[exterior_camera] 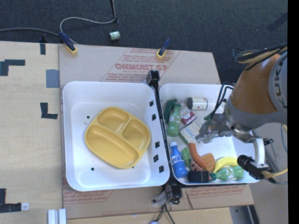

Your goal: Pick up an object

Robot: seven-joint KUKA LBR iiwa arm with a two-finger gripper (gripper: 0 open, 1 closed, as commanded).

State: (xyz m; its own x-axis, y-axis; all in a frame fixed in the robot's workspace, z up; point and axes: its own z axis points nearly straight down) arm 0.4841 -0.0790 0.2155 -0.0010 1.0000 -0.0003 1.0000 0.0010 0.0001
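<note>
While nothing can be seen between the jaws, the step in hand looks like the approach: the gripper (209,133) hangs low over the right bin (243,146), and no object has yet been lifted. How wide the jaws stand cannot be told; the metal at the tip is dark and blurred against the clutter.

Nearest the camera, along the bin's front wall, lie a black piece (198,176), a green bottle (229,173) and a banana (226,162), all close together. Just behind them sit an orange toy (202,158) and a blue bottle (177,159), the latter against the divider. Further back is a patterned packet (189,133), just beside the gripper tip and perhaps the likeliest target, though that is a guess. Behind it stand a green bottle-like thing (173,120) and, near the back wall, a white can (198,103).

The next move calls for a straight descent onto one item, with the jaws set to straddle it and clear its neighbours, which crowd close; a pinch could catch two things or slip off.

The arm (254,94) reaches in from the right, its orange band bulking above the wrist, the wrist bent down toward the bin's middle. The left bin (74,139) holds a yellow tray (117,136), well apart from the gripper. Both bins rest on the desk (28,125).
</note>
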